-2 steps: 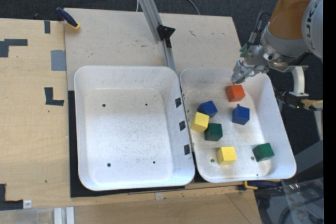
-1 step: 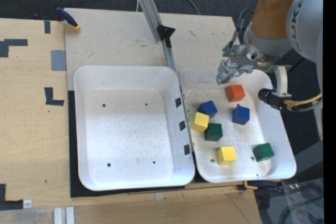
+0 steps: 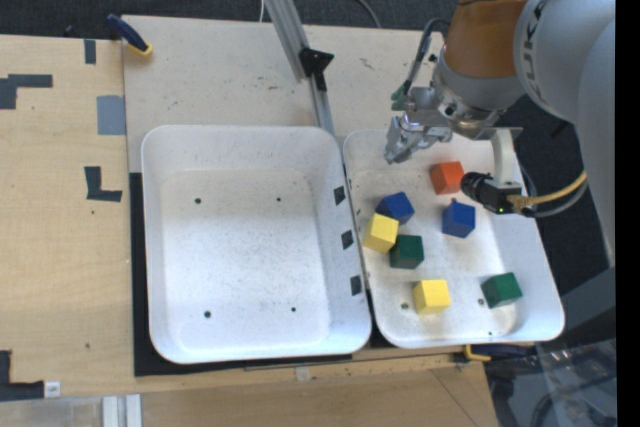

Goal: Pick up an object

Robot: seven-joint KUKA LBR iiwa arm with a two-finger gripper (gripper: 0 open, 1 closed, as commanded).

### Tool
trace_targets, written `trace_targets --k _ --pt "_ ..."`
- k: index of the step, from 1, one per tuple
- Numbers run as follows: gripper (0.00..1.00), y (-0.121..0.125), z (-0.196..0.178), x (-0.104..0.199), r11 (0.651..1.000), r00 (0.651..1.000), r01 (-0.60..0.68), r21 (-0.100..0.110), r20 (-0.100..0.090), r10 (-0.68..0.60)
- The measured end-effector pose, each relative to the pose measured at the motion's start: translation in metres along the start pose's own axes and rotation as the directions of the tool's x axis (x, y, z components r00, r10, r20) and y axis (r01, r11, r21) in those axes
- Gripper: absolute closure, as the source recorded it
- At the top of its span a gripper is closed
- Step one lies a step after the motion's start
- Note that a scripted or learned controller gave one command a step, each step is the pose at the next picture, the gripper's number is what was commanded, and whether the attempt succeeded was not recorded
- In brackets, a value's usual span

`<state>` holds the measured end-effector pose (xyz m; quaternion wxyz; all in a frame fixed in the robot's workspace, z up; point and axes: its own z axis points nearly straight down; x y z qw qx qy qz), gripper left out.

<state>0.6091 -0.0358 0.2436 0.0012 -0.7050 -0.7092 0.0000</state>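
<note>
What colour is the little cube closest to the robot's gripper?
Orange: the small orange cube in the right white bin, camera view.

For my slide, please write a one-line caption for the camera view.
The gripper hangs over the right bin, above seven coloured blocks; the left bin sits beside it.

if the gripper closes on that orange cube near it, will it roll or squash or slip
The orange cube looks flat-faced and rigid, so it probably won't roll or squash. It sits apart from the other blocks in the right bin, so a bump would likely just slide it on the smooth white floor.
</note>
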Motion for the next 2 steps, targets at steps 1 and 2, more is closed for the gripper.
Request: trace_targets --k 1,2 --pt "1.00 0.006 -0.004 0.052 1.000 1.000 0.001 -0.001 0.000 -0.001" --pt "1.00 0.000 -0.007 0.113 1.000 1.000 0.002 -0.001 0.000 -0.002"
